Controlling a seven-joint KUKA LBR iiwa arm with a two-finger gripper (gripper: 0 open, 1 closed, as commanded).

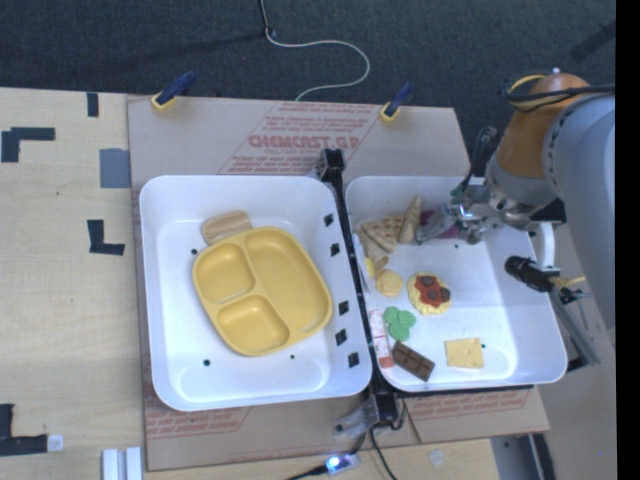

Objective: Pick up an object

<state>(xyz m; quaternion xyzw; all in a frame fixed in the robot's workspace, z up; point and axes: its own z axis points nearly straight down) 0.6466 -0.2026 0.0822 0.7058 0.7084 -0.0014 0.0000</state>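
Note:
My gripper (443, 226) hangs low over the back of the right bin (520, 298), just right of a tan cone-shaped piece (409, 219) and a ridged triangular wafer (380, 235). Below them lie a small yellow round (389, 284), a little pizza with red topping (430, 293), a green leafy piece (399, 321), a brown chocolate bar (412, 360), a cheese square (463, 352) and a red-and-white strip (378, 332) along the left wall. The gripper's tips are partly hidden by its own body.
The left bin (170, 268) holds a yellow divided plate (262, 289) with a tan bread-like piece (226, 225) at its back edge. The grey arm with its orange band (530, 128) comes in over the right bin's back right corner. Black clips line the wall between the bins.

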